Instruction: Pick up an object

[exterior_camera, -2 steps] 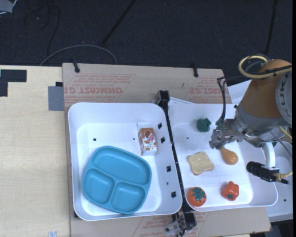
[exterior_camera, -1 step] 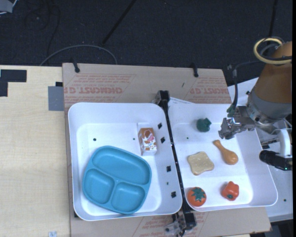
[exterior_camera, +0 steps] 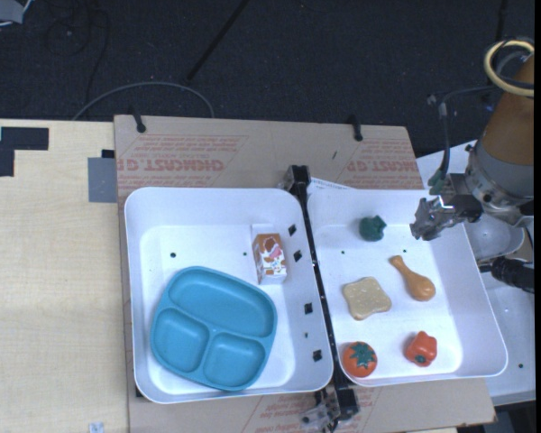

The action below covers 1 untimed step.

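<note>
Gripper [exterior_camera: 430, 217] above right bin [exterior_camera: 487, 332], jaws' state not discernible; to grasp well, centre over green broccoli piece [exterior_camera: 371, 228], descend vertically.

Only readable thing is red print on the cardboard sheet [exterior_camera: 252, 152] under the bins, upside down, maybe "CHEMCRST", partly cut off.

End effector [exterior_camera: 430, 218] over right bin [exterior_camera: 487, 332], near broccoli [exterior_camera: 372, 228].
</note>
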Each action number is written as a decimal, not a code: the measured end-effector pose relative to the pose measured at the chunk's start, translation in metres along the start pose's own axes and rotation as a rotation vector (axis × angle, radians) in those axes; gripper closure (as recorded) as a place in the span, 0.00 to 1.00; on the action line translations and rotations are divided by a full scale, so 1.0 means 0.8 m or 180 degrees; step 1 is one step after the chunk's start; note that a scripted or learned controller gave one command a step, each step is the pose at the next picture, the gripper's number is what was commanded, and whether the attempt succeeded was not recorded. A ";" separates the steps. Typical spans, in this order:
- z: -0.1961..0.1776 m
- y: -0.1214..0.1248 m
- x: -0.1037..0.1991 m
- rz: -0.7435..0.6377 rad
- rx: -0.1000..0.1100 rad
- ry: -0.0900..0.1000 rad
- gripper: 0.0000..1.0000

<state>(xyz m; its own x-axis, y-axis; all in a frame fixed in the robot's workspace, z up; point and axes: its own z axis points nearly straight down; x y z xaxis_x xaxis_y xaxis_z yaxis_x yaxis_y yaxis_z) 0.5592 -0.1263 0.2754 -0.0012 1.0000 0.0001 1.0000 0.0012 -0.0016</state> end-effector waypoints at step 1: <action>0.001 0.001 0.062 -0.0005 0.0005 0.0003 1.00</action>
<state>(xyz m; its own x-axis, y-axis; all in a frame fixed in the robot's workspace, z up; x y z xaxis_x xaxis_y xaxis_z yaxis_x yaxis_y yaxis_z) 0.5600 -0.0771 0.2745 -0.0028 1.0000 0.0010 1.0000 0.0028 -0.0033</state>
